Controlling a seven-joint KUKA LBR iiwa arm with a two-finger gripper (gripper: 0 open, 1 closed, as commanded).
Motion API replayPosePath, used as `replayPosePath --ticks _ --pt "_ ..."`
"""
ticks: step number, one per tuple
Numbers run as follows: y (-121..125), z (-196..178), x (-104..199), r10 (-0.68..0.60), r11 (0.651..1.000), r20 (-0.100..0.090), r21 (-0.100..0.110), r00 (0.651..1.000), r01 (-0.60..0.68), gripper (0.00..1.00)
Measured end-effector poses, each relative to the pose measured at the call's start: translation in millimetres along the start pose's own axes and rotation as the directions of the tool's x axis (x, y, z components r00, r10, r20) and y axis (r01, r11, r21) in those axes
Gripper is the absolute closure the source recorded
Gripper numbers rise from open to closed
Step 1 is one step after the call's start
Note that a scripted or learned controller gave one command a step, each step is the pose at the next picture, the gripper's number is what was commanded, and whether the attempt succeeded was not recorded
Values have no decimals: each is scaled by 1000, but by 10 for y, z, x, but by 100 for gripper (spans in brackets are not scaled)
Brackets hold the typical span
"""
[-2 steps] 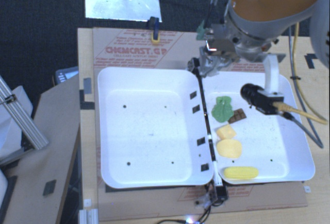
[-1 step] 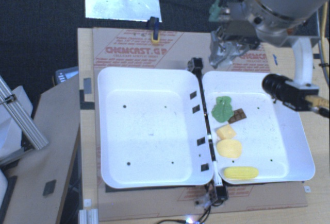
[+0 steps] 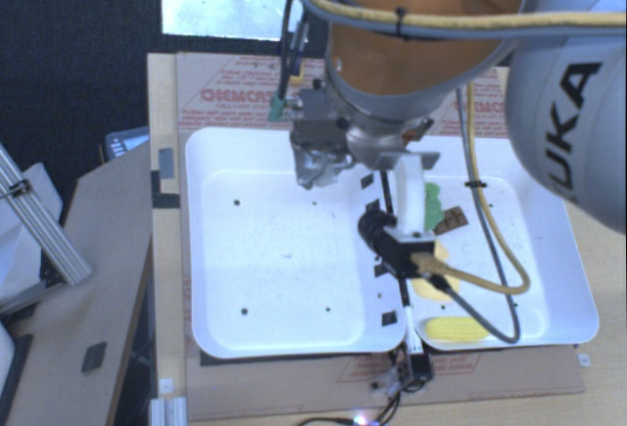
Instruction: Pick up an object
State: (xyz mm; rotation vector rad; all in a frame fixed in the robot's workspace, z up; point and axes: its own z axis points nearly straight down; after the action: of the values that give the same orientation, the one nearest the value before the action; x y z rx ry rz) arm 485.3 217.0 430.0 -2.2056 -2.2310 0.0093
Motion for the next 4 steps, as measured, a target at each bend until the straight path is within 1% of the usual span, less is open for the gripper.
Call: replayPosePath --ticks 1,2,3,4 --pt "7 -899 185 4 1000 -7 -17 1000 -4 100" --pt "278 -369 -1227 25 1000 2 -6 1000 -25 100" --pt "-7 1403 -793 6 1000 2 7 1000 -6 100" --pt "109 1409 -396 6 1000 -3 -9 1000 -6 100"
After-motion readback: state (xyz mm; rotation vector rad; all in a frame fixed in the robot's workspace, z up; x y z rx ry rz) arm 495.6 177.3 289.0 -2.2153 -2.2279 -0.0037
